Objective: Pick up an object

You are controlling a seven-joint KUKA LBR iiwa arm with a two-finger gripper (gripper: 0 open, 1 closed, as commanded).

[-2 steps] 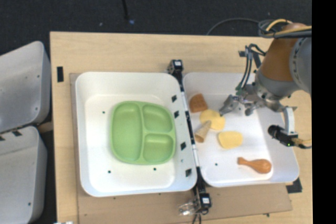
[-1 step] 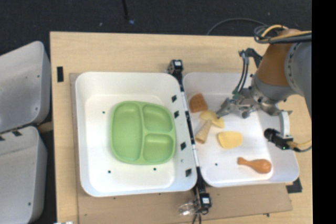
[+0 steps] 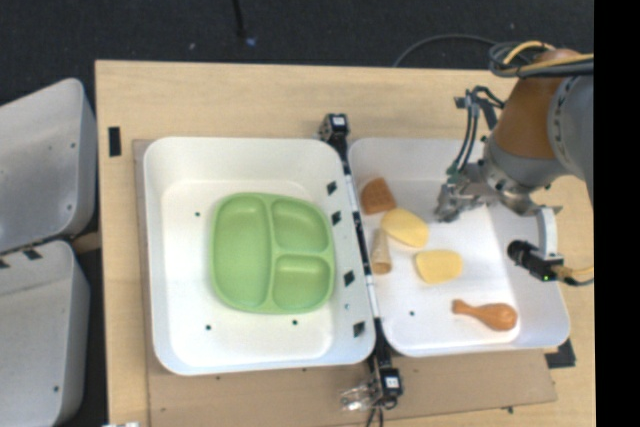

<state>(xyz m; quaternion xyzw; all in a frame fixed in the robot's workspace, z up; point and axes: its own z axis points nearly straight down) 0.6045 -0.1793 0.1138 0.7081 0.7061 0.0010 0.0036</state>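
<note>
The right bin (image 3: 520, 335) holds several food toys: a brown piece (image 3: 376, 196) near its upper left, a yellow piece (image 3: 405, 227) below that, a second yellow piece (image 3: 439, 266) at the centre, a small tan cylinder (image 3: 381, 252) along the left wall, and a brown drumstick (image 3: 487, 314) at the front. My gripper (image 3: 452, 203) hangs low over the bin's upper middle, just right of the first yellow piece. I see nothing between its fingers.
The left bin (image 3: 180, 335) carries a green divided plate (image 3: 271, 251). A divider with black clips (image 3: 352, 245) runs between the bins. The arm's orange band (image 3: 525, 120) and cables (image 3: 470, 125) stand over the right bin's far right side.
</note>
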